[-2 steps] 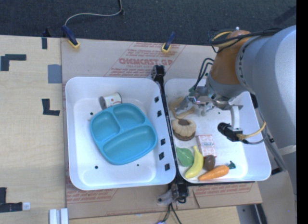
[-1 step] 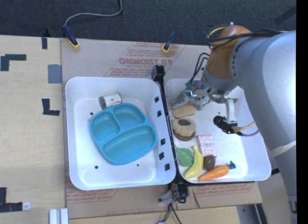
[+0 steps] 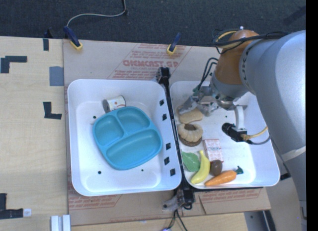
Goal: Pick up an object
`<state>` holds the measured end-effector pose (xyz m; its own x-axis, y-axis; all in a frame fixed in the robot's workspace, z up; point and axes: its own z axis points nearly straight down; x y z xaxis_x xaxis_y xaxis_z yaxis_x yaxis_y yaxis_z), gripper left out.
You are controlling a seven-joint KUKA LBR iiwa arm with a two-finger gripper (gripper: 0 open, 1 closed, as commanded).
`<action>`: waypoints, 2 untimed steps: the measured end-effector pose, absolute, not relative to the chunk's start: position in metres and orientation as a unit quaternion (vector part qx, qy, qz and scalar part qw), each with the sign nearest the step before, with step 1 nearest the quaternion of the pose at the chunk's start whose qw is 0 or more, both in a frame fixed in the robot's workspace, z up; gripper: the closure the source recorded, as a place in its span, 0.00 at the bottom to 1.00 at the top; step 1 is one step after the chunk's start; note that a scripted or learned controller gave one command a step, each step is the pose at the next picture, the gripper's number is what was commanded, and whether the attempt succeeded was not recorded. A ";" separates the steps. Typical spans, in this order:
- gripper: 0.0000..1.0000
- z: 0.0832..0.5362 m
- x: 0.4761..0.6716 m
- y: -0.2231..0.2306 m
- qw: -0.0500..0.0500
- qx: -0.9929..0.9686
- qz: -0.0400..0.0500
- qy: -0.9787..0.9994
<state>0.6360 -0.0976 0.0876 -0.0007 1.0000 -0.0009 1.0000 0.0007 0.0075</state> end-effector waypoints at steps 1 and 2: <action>0.00 0.088 0.621 -0.101 0.003 0.707 0.003 0.707; 0.00 0.091 0.668 -0.098 0.000 0.707 0.000 0.708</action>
<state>0.6682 -0.0977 0.0908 -0.0016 1.0000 -0.0005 1.0000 0.0016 -0.0001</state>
